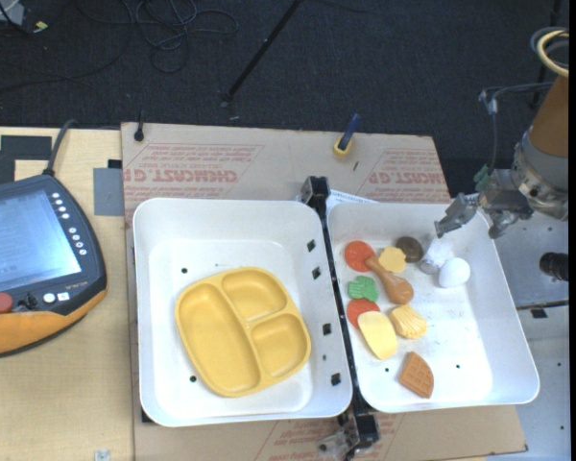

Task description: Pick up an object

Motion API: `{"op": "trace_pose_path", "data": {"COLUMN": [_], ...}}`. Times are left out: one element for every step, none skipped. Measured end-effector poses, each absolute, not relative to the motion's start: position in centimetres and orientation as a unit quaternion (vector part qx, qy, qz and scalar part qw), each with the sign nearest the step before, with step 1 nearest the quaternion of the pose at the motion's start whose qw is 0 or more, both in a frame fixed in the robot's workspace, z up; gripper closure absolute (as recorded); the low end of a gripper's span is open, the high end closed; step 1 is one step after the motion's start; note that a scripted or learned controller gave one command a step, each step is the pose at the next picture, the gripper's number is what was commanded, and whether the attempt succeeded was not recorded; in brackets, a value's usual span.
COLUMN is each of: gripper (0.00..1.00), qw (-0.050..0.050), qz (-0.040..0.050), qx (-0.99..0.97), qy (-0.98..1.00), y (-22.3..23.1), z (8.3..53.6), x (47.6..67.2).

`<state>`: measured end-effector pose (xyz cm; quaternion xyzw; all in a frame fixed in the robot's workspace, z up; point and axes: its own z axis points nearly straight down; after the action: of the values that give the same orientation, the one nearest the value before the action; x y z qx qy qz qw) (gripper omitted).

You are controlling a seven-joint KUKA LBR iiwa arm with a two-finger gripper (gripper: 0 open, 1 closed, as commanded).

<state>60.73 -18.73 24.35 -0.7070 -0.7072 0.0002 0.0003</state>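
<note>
Claw [475, 214] hangs at the right bin's [518, 353] far edge; finger spread cannot be told. White egg [453, 273] lies just below it. Recommend centring squarely over egg, clear of brown piece [409, 249] further left.

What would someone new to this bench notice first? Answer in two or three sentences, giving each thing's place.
The yellow divided tray lies alone in the left bin, its three compartments bare. The right bin holds a cluster of small toy foods toward its left side, with a white ball near its far right. The hand hangs over that bin's far right corner, close above the ball.
</note>
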Motion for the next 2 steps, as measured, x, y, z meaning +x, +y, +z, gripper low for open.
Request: {"op": "trace_pose_path", "data": {"gripper": [0.0,0.0], "qw": [0.007,0.001], "qz": [0.0023,-0.0006], "qx": [-0.705,-0.707], "qy": [-0.709,-0.707], "y": [-10.5,-10.2], "z": [14.1,8.6], "x": [60.7,59.9]}}
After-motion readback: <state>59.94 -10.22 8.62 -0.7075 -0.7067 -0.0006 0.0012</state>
